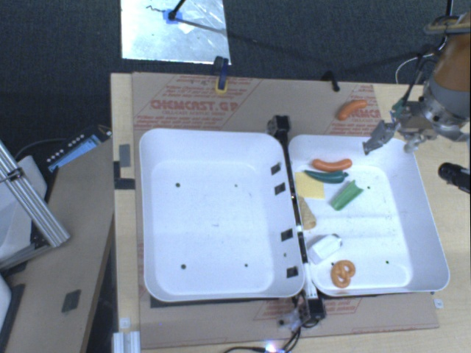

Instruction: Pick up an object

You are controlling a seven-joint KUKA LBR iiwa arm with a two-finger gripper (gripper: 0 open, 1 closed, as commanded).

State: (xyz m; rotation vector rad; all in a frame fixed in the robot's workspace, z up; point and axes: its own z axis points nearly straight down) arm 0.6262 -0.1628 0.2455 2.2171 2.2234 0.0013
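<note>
My gripper (394, 140) hangs over the far edge of the right bin (423, 219), open, with nothing between its fingers. Below and left of it in that bin lie an orange sausage (331, 165), a dark green pod (326, 176), a yellow slice (310, 186) and a green block (346, 195). Nearer the front are a tan cone (307, 213), a white piece (324, 248) and a pretzel (342, 273). All of these lie apart from the gripper.
A second orange sausage (352, 109) lies on the cardboard behind the right bin. The left bin (213, 219) sits beside it, with black clips (283, 190) along the shared edge. A yellow-and-blue clamp (221, 76) stands at the board's far edge.
</note>
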